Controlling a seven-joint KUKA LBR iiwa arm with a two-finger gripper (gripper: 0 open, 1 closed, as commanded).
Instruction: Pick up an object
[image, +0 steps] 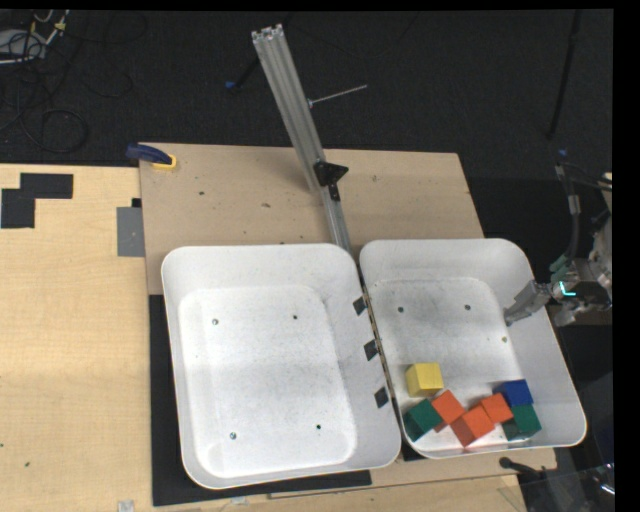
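Observation:
Several small blocks lie clustered in the near corner of the right bin (470, 262): a yellow block (424, 378), a green block (421, 417), a red block (448, 406), an orange-red block (472, 426), an orange block (496, 409), a blue block (516, 392) and a second green block (522, 425). My gripper (527, 301) hangs at the right bin's right rim, well behind the blocks and touching none of them. Nothing is visibly held in it.
The left bin (262, 262) sits beside the right one, with black clips (370, 349) along the shared edge. A slanted aluminium rail (298, 120) rises behind the bins. A blue-and-yellow tool (152, 156) lies at the bench's far left corner.

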